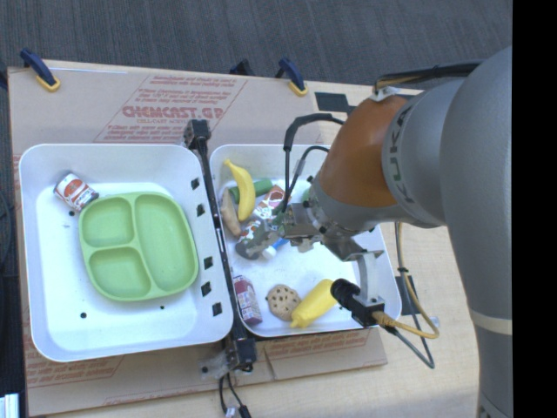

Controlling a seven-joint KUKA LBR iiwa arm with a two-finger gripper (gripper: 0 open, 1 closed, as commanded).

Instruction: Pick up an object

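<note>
The right bin (383, 307) holds a yellow banana (241, 190), a tan piece (230, 213) beside it, a red and green item (273, 192), a crumpled silvery packet (254, 238), a cookie (282, 300), a dark red can (246, 299) and a yellow object with a black tip (318, 301). My gripper (283, 225) reaches in from the right, low over the middle of this bin, right beside the silvery packet. The arm's grey and orange wrist (370, 168) covers the bin's right half.
The left bin (43, 259) carries a green divided plate (137, 246) and a small red and white can (75, 192) at its upper left. A black divider (211, 233) with clips runs between the bins. Cardboard (165, 107) lies behind them, and a yellow cable (413, 327) trails at lower right.
</note>
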